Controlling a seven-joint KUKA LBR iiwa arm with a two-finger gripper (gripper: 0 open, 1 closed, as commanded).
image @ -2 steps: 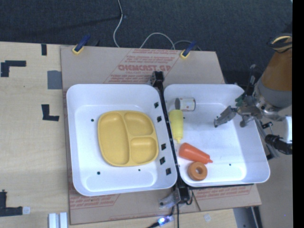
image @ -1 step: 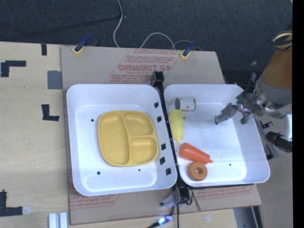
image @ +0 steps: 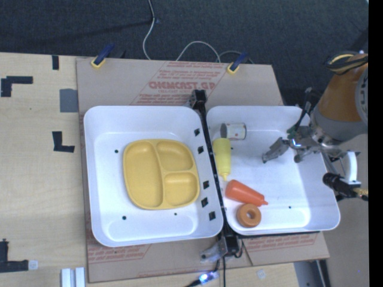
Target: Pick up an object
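While gripper (image: 276,151) hovers, carrot (image: 244,192) lies below-left.

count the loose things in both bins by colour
yellow: 2, the divided plate in the left bin and the corn in the right bin
orange: 2, the carrot and the doughnut
grey: 1, the small can
total: 5
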